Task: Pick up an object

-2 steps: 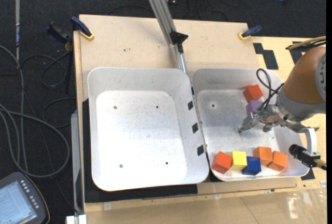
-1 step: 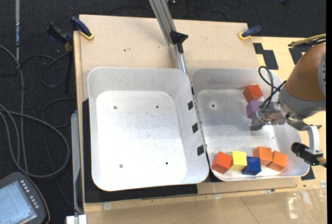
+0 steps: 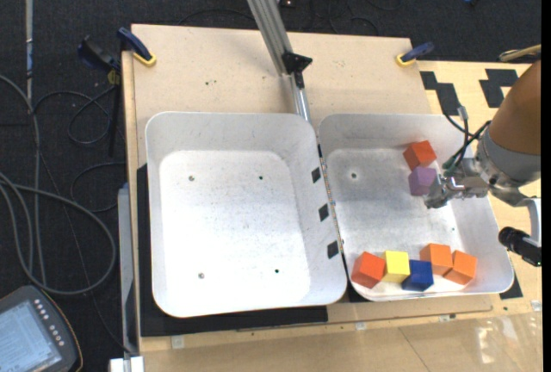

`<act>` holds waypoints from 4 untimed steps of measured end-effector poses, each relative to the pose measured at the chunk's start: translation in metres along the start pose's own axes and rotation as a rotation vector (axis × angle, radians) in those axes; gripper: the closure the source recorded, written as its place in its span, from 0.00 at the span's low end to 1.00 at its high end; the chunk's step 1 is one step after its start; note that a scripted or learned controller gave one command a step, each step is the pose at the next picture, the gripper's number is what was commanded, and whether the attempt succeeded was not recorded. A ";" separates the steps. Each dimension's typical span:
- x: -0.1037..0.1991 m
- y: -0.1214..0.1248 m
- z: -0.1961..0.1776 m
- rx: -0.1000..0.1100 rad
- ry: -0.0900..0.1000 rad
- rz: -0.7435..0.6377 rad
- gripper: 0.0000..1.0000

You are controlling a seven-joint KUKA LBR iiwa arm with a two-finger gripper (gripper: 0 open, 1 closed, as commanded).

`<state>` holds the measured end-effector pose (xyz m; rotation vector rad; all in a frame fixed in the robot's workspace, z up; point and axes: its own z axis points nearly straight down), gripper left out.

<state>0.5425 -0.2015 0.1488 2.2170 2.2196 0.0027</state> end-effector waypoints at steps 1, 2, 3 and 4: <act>-0.002 0.001 -0.064 -0.003 -0.001 -0.001 1.00; -0.003 0.003 -0.092 -0.001 -0.001 -0.001 1.00; 0.062 0.002 -0.093 0.003 0.004 -0.008 1.00; 0.115 -0.006 -0.100 0.004 0.004 -0.008 1.00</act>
